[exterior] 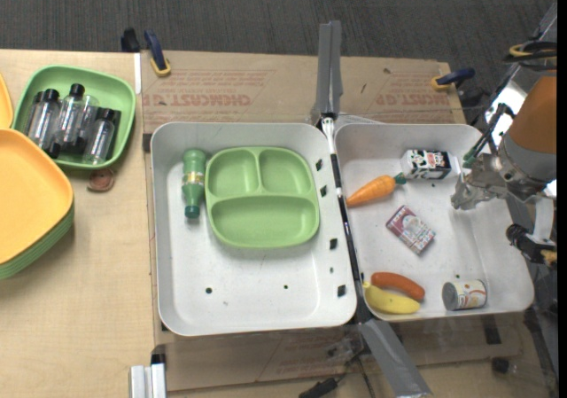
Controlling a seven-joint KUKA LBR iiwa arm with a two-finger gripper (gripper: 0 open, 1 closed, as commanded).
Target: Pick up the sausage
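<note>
Nearest, in the right bin [496, 306], at its front left corner: sausage [398, 284], orange-red, smooth, lying on its side, touching a banana [391, 300] just in front of it; well apart from the gripper [467, 193]; to the right along the front wall, a can [464, 294] on its side. Further back, mid-bin, a small card pack [410, 230], lying flat and skewed; beyond it a carrot [372, 191], tip pointing toward the bins' shared wall, green end toward a milk carton [426, 163] near the back wall. At the right side of that bin, the gripper hanging over the white floor just beside the carton, nothing between its fingers; spread or pressed together, cannot tell, too blurred and small; above it the grey arm [532, 126] with its orange band, entering from the right. In the left bin [177, 299], a green divided plate [262, 196] with a green bottle [193, 182] just beside its left edge, lying along it. Off to the left on the bench, stacked orange plates [31, 206]; behind them a green tray [44, 83] holding dark-capped bottles [73, 124]. Farthest, clamps [157, 52] at the back edge of the cardboard.
</note>
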